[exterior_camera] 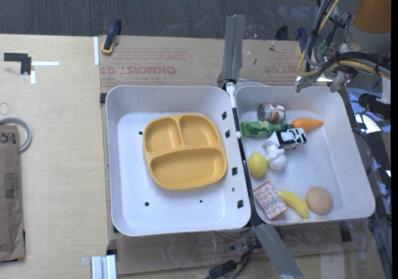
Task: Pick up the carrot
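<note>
The small orange tapered carrot is found in the right-hand shallow white plastic bin, in its upper part, lying nearly level with the thin tip turned toward the right wall. Its thick end is crowded by a black-and-white toy car, which is set just below and to the left of it and appears to touch it. A green leafy plastic vegetable is laid to the left of the car, and a short cylindrical can with a red-and-white label is placed above that, near the carrot's thick end. A small white lumpy object is seen under the car, with a round yellow lemon just beside it. Along the lower edge a red-and-white printed carton, a curved yellow banana and a smooth tan egg-shaped object are ranged side by side.

The left-hand white bin is occupied by a glossy yellow plastic plate with three compartments. Both bins are carried by a bench of pale wood, with a sheet of brown printed cardboard behind them.

The grey arm with its orange band is seen at the upper right, hung with cables, above the far right corner of the right bin and well apart from the carrot. Whether the claw is wide or narrow cannot be told.
</note>
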You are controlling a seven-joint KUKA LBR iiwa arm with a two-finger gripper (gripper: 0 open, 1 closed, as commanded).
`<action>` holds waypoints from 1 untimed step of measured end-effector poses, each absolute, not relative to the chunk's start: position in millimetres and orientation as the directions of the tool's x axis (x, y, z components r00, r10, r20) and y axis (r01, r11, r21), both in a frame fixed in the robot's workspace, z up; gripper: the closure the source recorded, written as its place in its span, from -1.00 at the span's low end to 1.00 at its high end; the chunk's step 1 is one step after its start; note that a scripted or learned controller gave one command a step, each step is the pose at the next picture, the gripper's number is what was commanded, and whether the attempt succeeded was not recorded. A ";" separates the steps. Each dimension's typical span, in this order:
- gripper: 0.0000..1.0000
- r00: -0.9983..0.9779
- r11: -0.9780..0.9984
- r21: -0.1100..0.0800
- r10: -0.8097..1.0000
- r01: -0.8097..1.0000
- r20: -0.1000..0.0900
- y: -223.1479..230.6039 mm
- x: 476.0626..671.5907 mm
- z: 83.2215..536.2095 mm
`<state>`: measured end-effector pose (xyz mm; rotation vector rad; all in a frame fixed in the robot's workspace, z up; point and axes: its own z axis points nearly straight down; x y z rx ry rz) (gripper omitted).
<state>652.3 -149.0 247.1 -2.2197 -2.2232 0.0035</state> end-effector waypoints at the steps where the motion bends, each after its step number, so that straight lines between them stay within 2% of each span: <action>1: -1.00 -0.010 0.010 -0.002 1.000 1.000 -0.002 -204.1 598.2 202.7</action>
